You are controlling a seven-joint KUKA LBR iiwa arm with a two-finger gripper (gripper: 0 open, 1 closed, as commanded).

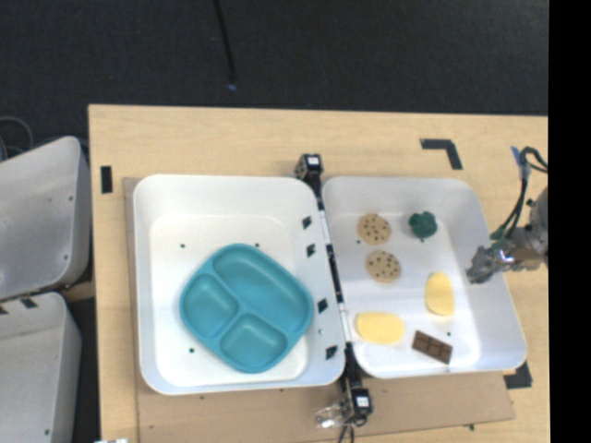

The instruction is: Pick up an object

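Observation:
The right bin (466,201) holds two round cookies (374,229) (382,266), a dark green broccoli piece (423,225), two pale yellow pieces (440,294) (379,328) and a brown chocolate bar (431,346). My gripper (487,264) hangs at the bin's right rim, just right of the upper yellow piece, and nothing shows between its fingers.
The left bin (157,210) carries a blue divided plate (245,306). A clamp (308,165) sits at the top of the seam between the bins and another (355,401) at the bottom. Cables (522,192) trail along the right side.

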